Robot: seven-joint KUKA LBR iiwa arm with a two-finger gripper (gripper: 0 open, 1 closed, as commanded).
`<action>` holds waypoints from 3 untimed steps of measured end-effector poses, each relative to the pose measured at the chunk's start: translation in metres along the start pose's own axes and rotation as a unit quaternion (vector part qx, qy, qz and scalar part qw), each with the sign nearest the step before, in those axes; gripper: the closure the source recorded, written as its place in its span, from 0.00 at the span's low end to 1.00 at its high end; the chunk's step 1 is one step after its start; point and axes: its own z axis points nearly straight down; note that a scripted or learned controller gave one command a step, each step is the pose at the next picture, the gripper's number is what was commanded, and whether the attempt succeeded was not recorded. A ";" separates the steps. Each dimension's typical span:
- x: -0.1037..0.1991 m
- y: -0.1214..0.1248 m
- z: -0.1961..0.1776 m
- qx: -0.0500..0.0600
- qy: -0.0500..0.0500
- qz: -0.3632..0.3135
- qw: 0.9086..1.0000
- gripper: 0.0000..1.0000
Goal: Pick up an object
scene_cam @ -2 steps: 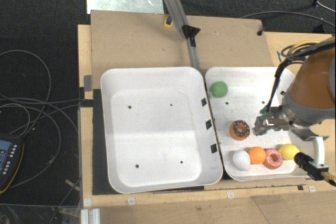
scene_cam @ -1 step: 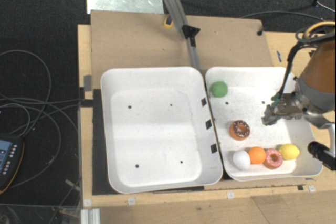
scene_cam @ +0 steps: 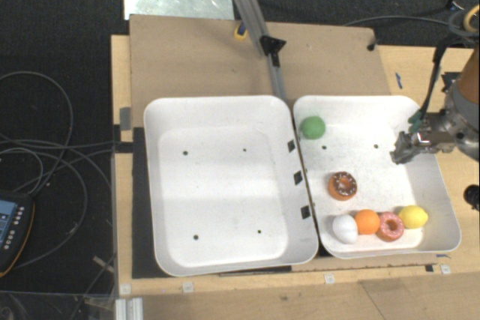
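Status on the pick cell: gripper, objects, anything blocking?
Gripper over right bin's right side, nothing between fingers. Chocolate donut mid-bin, unobstructed. Green ball far corner; four items along near wall.

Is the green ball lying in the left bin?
No. The green ball lies in the right bin, near its top left corner, beside the wall that it shares with the left bin.

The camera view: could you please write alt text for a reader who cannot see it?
A robot gripper hovers over the right edge of the right white bin, which holds a green ball, a chocolate donut, and along its near wall a white egg, an orange, a pink donut and a lemon. The left white bin sits beside it.
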 end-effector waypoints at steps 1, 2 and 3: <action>0.043 0.013 0.012 0.004 0.002 -0.002 1.000 1.00; 0.092 0.011 0.016 0.004 0.002 -0.002 1.000 1.00; 0.146 0.015 0.019 0.004 0.002 -0.002 1.000 1.00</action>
